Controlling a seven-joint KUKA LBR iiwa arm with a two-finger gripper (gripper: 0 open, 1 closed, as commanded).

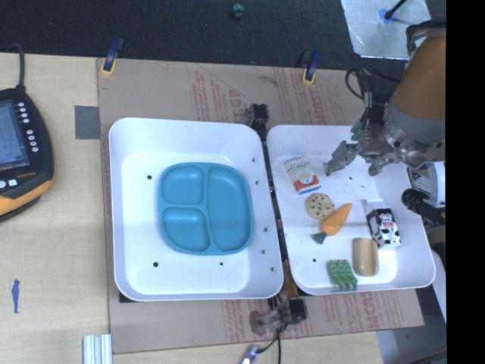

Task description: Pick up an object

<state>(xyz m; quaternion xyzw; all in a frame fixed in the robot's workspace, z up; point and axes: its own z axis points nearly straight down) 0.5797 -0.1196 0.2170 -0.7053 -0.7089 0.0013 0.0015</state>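
The grey arm (420, 74) with its orange band looms nearest the lens at the upper right of the frame, and its gripper (358, 160) hangs over the top of the right bin (413, 275), fingers spread apart with nothing between them. Left of centre sits the left bin (125, 203), almost filled by a blue divided plate (205, 207), with only a bare white margin around it. The right bin has open floor along its top edge and upper left corner. Its objects crowd the middle and lower part: a small carton (301, 174) just lower left of the gripper, a cookie (319, 205) below it, a carrot (334, 221) beside the cookie, a bread roll (364, 256), a black-and-white toy (384, 227) near the right wall, and a green piece (342, 274) by the bottom rim. A pendant (19, 154) lies at the far left edge
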